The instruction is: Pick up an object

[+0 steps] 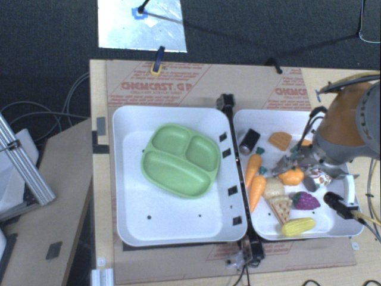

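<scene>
**Pick Phase: Tool at Grasp Height**

The tool (290, 161) sits low in the right shallow white bin (262, 231), just beside the small round orange toy fruit (291, 176). Whether it is spread or pressed together cannot be told. The approach step appears to be in hand; the next move calls for closing on the fruit, then lifting.

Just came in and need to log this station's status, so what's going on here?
A grey and orange robot arm reaches in from the right over the right bin, which is full of toy food: two carrots, a yellow corn cob, a purple piece and others. Its hand is low, right by a small orange fruit; whether it has a grip is unclear. The left bin holds a green divided plate.
</scene>
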